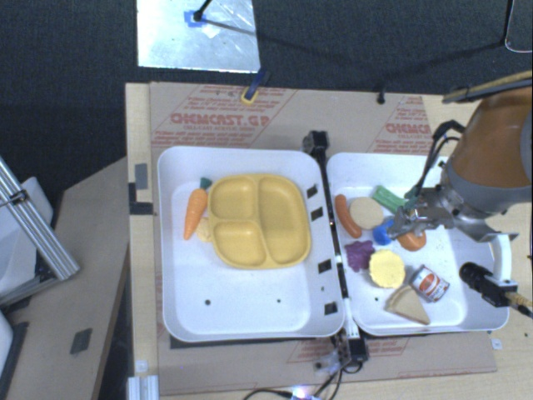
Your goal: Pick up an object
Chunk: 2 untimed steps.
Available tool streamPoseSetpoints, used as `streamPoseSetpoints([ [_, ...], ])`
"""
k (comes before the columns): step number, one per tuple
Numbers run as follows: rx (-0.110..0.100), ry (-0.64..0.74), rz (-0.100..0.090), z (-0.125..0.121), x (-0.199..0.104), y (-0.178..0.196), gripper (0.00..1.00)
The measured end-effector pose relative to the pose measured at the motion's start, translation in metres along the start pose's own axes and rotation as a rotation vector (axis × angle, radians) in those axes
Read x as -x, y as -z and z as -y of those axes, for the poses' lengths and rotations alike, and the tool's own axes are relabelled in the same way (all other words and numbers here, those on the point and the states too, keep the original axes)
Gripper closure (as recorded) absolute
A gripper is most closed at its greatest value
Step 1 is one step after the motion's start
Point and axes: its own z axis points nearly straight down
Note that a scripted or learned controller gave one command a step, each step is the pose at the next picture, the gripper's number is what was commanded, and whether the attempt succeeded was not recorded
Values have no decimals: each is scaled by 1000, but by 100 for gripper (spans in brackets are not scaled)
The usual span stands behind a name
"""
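1. Left bin (179, 307): holds a yellow plate (254, 221) with three compartments, set toward the far edge and centre. A carrot (195, 212) lies just beside the plate's left rim, green top pointing to the far edge.
2. Right bin (466, 307): holds a cluster of toy foods. A sausage (346, 216) lies near the left wall, with a bun (366, 213) touching it on the right. A green piece (388, 198) sits beyond the bun toward the far edge.
3. Middle of right bin: purple grapes (359, 256), then a yellow disc (386, 269) just beside them. Nearer the front edge are a can (430, 284) lying tilted and a bread wedge (408, 306).
4. Gripper (401, 227): low over the middle of the right bin, above a blue piece (382, 235) and an orange piece (412, 241). Both are small and partly hidden; blue is rounded, orange looks flattened.
5. Finger state: cannot tell, and whether either piece is held cannot be read.
6. Crowding: bun, green piece and yellow disc all lie close around the gripper.
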Motion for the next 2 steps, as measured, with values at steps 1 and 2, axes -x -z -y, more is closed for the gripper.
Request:
streamPoseSetpoints([
  [1,2,0,1,11,-47,11,100],
  [2,0,-2,1,24,-81,4,100],
])
